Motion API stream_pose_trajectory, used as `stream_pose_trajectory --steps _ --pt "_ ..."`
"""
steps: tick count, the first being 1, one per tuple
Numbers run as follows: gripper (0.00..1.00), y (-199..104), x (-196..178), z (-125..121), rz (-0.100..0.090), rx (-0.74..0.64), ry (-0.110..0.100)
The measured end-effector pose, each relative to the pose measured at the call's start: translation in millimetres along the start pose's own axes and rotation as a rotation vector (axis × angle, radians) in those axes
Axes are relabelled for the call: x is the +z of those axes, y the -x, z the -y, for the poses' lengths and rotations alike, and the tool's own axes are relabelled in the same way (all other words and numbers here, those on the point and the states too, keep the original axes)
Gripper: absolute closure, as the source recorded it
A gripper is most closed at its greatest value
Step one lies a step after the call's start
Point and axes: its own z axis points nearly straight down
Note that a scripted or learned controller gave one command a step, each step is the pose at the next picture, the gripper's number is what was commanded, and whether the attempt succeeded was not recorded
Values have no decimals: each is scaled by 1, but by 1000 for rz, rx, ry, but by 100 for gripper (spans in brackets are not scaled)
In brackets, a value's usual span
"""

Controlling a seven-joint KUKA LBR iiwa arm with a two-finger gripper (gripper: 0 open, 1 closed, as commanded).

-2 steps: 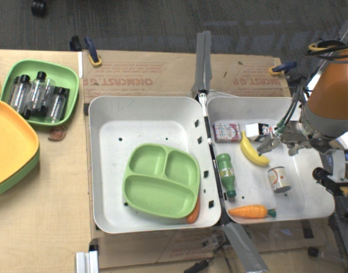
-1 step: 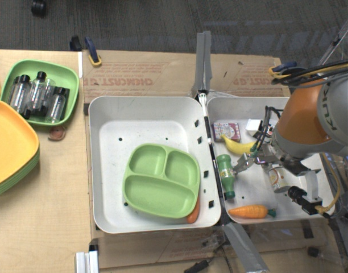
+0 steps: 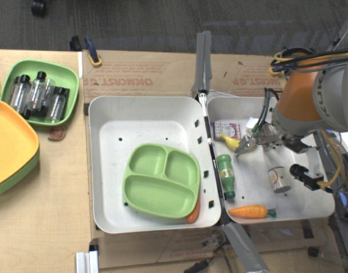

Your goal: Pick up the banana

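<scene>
A small yellow banana (image 3: 231, 142) lies in the right bin (image 3: 310, 209), near its left wall and just below a pink packet (image 3: 227, 131). My gripper (image 3: 246, 146) is low in that bin, right at the banana's right end and touching or nearly touching it. The grey arm with its orange band (image 3: 299, 98) reaches in from the right and hides the bin's upper right part.
The right bin also holds a green bottle (image 3: 225, 176) along the left wall, a carrot (image 3: 251, 211) by the front edge and a small can (image 3: 278, 179). A green divided plate (image 3: 162, 180) sits in the left bin (image 3: 106, 152), with an orange item (image 3: 193, 215) under its corner.
</scene>
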Motion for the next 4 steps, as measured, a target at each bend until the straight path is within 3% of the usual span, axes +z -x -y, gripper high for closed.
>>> stream_pose_trajectory --steps 1,2,3,4 --pt "100 2 -9 1 1 4 0" --pt "100 -24 1 18 -2 125 -4" --pt "100 35 1 54 -1 284 -4" --pt "100 8 1 81 -1 356 -3"
